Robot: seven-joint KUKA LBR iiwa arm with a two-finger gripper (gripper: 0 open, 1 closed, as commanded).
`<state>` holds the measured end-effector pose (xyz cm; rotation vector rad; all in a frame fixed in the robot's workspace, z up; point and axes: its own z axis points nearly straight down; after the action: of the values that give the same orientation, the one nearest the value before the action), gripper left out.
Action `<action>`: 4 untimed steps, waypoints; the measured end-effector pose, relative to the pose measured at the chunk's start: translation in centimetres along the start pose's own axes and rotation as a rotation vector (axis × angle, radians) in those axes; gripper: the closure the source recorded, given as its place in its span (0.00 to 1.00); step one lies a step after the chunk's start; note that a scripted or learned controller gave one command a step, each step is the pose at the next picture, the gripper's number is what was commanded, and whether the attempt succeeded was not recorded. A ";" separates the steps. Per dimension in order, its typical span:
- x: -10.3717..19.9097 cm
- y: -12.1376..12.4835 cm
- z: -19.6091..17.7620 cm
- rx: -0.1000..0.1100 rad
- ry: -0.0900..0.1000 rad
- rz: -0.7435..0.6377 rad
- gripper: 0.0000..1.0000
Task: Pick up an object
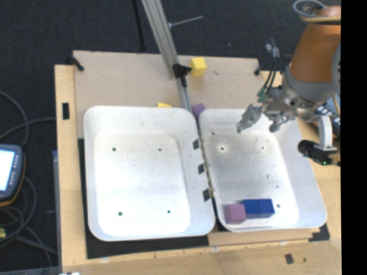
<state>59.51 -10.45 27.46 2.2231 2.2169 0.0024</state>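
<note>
Bench (pixel 126 76): lying under two white bins set side by side. Left bin (pixel 140 173): sitting at 9 o'clock. Right bin (pixel 258 165): sitting at 3 o'clock, holding two blocks at its 6 o'clock edge. Arm (pixel 315 50): reaching in from 2 o'clock, orange band above the grey wrist. Gripper (pixel 262 122): hanging over the right bin's 12 o'clock end, fingers standing apart, clasping nothing. Blue block (pixel 258 207): lying at the bin's 6 o'clock rim. Purple block (pixel 234 212): touching the blue block at its 9 o'clock side. Yellow block (pixel 198 66): resting on the bench at 12 o'clock, beyond the bins.
</note>
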 end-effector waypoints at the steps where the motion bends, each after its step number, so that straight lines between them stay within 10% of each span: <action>1: -2.9 -3.1 -2.1 0.000 -0.002 0.000 0.00; 2: -8.6 -0.8 -1.5 0.000 -0.004 0.001 0.00; 3: -9.9 -6.3 -1.6 0.002 -0.002 0.001 0.00; 4: -9.5 -11.0 17.7 -0.003 -0.002 0.000 0.00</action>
<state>48.50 -19.90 9.70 2.2204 2.2148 0.0027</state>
